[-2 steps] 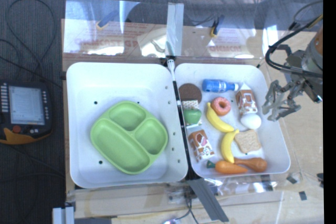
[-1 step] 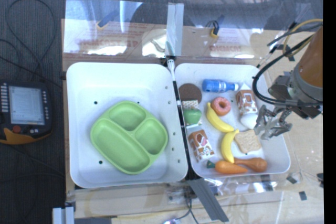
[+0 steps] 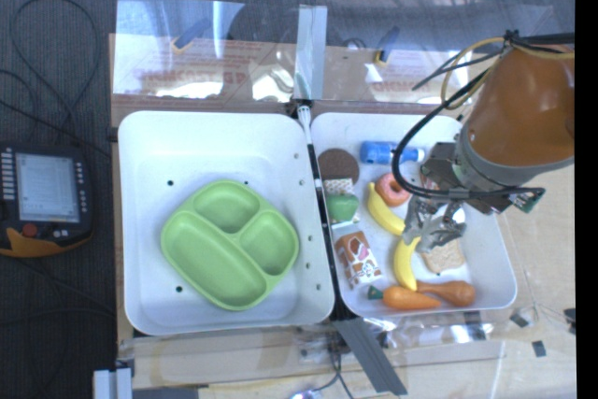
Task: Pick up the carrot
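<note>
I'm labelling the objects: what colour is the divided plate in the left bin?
Light green; the divided plate shows clearly in the camera view.

Orange carrot [image 3: 420, 297] with green tip, two yellow bananas [image 3: 383, 211], blue packet [image 3: 377, 151], brown-and-white carton [image 3: 358, 259], lime green divided plate [image 3: 230, 243], white bins [image 3: 149, 145], orange-banded grey arm [image 3: 519, 112].

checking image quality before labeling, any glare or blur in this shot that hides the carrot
Camera view: bright glare streaks sit on the clear panels behind the bins and along the front edge, not on the carrot, which is evenly lit and sharp by the right bin's near wall; soft shadows only; the arm's orange band looks slightly soft, being nearer the lens.
</note>
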Controlling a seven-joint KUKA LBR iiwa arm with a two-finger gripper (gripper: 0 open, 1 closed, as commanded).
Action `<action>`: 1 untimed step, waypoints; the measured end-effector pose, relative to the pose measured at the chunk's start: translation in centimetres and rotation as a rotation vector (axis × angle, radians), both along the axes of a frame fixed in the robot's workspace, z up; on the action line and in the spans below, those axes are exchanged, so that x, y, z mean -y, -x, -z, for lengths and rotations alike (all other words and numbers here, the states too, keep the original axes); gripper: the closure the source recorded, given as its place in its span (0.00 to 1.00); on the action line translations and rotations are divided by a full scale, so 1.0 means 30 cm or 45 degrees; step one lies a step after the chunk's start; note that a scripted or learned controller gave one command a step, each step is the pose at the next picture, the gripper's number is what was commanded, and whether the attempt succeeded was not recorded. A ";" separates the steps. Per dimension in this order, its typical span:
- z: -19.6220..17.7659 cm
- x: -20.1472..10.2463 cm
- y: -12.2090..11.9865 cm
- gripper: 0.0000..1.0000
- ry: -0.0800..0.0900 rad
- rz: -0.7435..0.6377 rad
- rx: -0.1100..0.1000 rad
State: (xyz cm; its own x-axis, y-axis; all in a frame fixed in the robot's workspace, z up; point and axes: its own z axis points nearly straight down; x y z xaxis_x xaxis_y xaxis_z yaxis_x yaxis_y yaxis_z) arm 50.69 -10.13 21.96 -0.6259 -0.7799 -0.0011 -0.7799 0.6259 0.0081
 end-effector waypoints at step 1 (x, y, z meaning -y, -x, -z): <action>-0.199 0.278 -0.022 1.00 0.001 -0.420 0.009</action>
